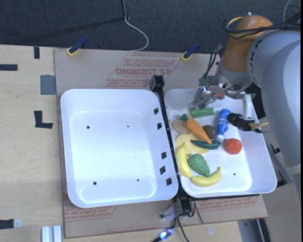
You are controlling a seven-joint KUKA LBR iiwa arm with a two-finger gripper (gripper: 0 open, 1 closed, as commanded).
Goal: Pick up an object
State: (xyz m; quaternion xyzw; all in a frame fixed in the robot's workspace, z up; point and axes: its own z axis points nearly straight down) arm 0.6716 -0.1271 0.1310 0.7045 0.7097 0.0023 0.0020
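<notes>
My gripper hangs over the far left part of the right bin, just above a flat green stick-like piece. Below it lie an orange carrot, a brown lump, a blue and white bottle, a red tomato, a dark green pod, a bumpy green vegetable and yellow bananas. A beige piece rests beside the carrot. Nothing is seen held.
The left bin stands next to the right one, joined by a black hinge strip. Both sit on a cardboard sheet clamped at the back. The grey arm with its orange band fills the right side above the bin.
</notes>
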